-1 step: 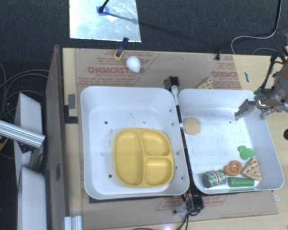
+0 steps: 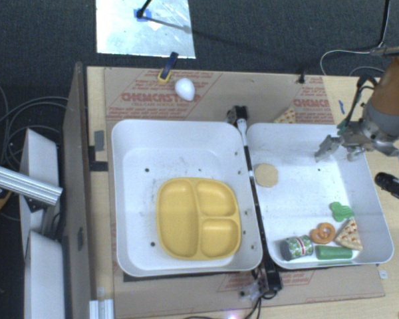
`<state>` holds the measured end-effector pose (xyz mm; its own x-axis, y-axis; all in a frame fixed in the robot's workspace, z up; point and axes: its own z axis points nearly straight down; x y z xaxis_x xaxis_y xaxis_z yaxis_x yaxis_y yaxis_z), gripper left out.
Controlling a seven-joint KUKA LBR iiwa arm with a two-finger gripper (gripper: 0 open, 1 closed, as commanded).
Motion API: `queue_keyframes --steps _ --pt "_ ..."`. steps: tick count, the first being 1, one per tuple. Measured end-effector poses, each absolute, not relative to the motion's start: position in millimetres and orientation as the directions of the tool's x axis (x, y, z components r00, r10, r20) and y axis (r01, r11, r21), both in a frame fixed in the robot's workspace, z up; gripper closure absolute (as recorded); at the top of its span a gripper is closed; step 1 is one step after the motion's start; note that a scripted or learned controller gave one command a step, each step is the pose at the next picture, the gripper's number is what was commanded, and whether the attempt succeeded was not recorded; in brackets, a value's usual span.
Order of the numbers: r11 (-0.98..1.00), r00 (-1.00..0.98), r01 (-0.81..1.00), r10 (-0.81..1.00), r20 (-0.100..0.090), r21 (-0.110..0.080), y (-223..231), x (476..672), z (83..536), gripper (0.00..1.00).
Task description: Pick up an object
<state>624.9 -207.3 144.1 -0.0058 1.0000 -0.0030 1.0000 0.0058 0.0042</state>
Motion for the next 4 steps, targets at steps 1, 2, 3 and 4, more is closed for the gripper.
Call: queue_keyframes --steps 1,2,3,4 --pt "0.001 -0.001 1.000 1.000 -0.001 0.002 -206.2 605.1 167.4 0.00" --pt "0.007 -0.007 1.000 1.000 -0.002 0.007 -205.6 666.6 121.0 0.00" --pt "0.006 -0.006 1.000 1.000 0.001 -0.001 -205.4 669.3 85.1 0.00" --pt "0.000 0.000 1.000 1.000 -0.001 0.003 -206.9 627.5 191.6 0.00"
